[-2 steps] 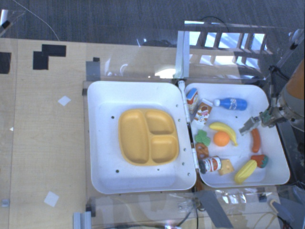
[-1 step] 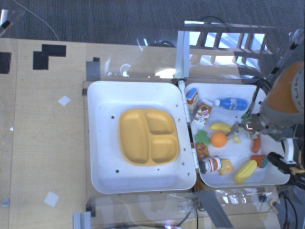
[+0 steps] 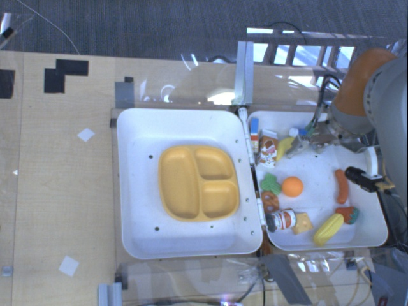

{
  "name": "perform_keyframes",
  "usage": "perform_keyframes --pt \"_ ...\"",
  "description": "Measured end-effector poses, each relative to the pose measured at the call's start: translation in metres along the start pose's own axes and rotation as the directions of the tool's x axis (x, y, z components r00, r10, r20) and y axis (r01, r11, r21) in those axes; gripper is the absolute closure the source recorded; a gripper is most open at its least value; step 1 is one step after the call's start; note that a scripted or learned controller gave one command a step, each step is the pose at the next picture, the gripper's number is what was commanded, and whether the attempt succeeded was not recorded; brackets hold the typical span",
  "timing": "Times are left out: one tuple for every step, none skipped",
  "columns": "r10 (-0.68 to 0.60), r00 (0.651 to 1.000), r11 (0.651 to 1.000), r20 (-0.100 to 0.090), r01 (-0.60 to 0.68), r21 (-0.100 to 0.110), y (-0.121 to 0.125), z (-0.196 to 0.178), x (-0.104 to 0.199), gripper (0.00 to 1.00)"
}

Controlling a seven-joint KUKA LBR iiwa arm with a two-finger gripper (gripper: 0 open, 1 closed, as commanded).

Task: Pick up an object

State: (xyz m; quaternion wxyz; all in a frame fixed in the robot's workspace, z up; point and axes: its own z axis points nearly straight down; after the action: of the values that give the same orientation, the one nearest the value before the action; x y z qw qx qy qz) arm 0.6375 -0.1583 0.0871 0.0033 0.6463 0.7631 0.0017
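The right white bin (image 3: 319, 164) holds several toy foods: a small brown-and-white carton (image 3: 268, 148), a yellow banana-like piece (image 3: 285, 147), an orange ball (image 3: 292, 187), a green broccoli (image 3: 271, 183), a can (image 3: 284, 220), a yellow corn cob (image 3: 328, 228) and a red sausage (image 3: 342, 187). My gripper (image 3: 310, 138) hangs low over the bin's far side, just right of the yellow piece and the carton. The grey arm with its orange band (image 3: 357, 85) comes in from the upper right.
The left white bin (image 3: 137, 171) carries a yellow divided plate (image 3: 197, 182). A pretzel (image 3: 269, 201), a cheese wedge (image 3: 303, 222) and a small red-and-green piece (image 3: 349, 215) lie near the right bin's front. A metal frame (image 3: 299, 50) stands behind the bins.
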Motion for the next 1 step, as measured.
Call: perform_keyframes --pt "-0.009 1.000 1.000 0.006 0.009 -0.007 0.0028 -0.0146 -0.0010 1.00"
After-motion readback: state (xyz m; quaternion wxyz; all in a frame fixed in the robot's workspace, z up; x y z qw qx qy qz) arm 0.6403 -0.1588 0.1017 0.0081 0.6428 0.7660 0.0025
